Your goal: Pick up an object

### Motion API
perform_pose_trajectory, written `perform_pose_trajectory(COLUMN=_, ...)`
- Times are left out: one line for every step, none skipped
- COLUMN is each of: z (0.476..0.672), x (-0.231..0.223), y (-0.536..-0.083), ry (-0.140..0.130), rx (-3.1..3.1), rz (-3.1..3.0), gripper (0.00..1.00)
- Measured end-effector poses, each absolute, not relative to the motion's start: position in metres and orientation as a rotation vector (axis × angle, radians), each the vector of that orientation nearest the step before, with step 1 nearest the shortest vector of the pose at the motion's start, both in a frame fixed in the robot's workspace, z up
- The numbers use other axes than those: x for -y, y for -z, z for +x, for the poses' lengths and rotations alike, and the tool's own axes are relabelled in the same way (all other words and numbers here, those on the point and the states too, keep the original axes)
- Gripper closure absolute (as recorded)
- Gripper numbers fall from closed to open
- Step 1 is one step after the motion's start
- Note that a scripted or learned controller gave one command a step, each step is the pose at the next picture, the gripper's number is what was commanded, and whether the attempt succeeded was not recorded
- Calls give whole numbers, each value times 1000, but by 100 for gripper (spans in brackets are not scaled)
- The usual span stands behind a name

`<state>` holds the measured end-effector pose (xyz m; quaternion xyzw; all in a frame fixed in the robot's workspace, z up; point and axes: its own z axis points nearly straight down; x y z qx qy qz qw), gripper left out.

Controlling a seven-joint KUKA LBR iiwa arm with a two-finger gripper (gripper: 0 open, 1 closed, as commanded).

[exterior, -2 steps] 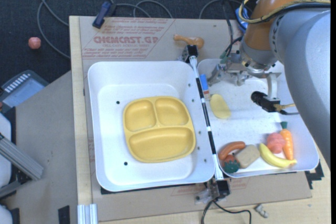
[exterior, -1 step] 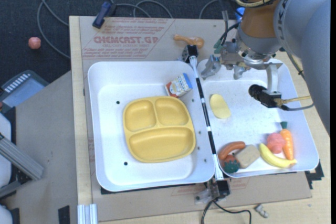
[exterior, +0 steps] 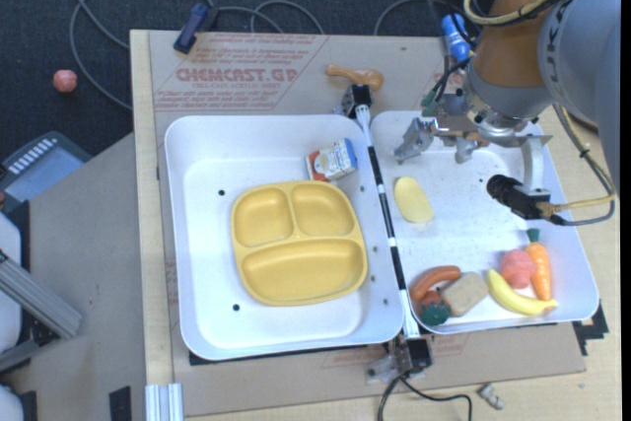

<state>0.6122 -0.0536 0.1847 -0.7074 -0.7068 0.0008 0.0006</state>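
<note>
**Gripper over the right bin's far end**

Gripper (exterior: 441,138) hangs at the right bin's (exterior: 570,242) twelve o'clock end, its two fingers apart with nothing between them. At about seven o'clock from it lies a pale yellow piece (exterior: 413,199) — near, not touching. Farther down, at the bin's six o'clock edge, cluster a sausage (exterior: 434,279), bread slice (exterior: 464,293), banana (exterior: 518,296), peach (exterior: 519,265) and carrot (exterior: 539,269). Over at nine o'clock, the left bin (exterior: 192,212) holds a yellow divided plate (exterior: 296,242) and a small carton (exterior: 333,160) — well apart from the arm.

Single fixed camera above bench (exterior: 246,64), slanted down, both bins (exterior: 197,163) visible.
</note>
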Motion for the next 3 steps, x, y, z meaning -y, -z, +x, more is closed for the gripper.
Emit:
perform_pose_trajectory(z=666, x=99, y=-84, ry=-3, rx=2221, rz=-2223, gripper=0)
perform_pose_trajectory(z=629, x=92, y=-90, ry=-1, rx=2219, rz=-2221, gripper=0)
perform_pose_trajectory(z=596, x=95, y=-84, ry=-1, rx=2219, rz=-2221, gripper=0)
